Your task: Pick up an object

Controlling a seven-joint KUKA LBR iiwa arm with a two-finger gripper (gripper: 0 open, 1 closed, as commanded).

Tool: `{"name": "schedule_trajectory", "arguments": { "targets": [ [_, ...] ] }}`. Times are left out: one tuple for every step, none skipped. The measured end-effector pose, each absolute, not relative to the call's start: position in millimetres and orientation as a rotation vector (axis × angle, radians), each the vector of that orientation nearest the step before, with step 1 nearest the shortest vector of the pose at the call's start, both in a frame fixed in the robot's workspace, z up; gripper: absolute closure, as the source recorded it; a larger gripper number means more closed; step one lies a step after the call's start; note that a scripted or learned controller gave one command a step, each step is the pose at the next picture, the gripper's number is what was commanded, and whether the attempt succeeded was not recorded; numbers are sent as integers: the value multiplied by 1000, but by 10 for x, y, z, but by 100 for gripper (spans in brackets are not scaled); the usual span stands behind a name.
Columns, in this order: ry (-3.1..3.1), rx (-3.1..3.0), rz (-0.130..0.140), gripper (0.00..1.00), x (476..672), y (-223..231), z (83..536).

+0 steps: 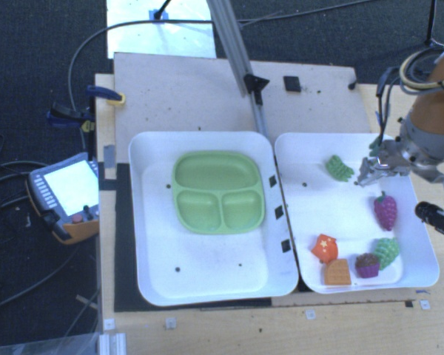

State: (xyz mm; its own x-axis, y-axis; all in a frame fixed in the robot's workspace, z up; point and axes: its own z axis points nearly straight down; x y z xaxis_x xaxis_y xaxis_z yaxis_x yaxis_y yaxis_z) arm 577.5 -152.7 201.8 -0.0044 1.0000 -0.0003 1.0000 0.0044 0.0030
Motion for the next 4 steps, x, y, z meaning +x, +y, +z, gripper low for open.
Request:
{"name": "schedule_trajectory", "arguments": {
  "targets": [
    [2231,2210,4,100,5806,-986,2167],
    [2233,2211,3,100,5789,-541,2174],
    [2235,2208,6,100,5831,80,2270],
    [2233,2210,4,100,5913,622,2176]
  ]
}}
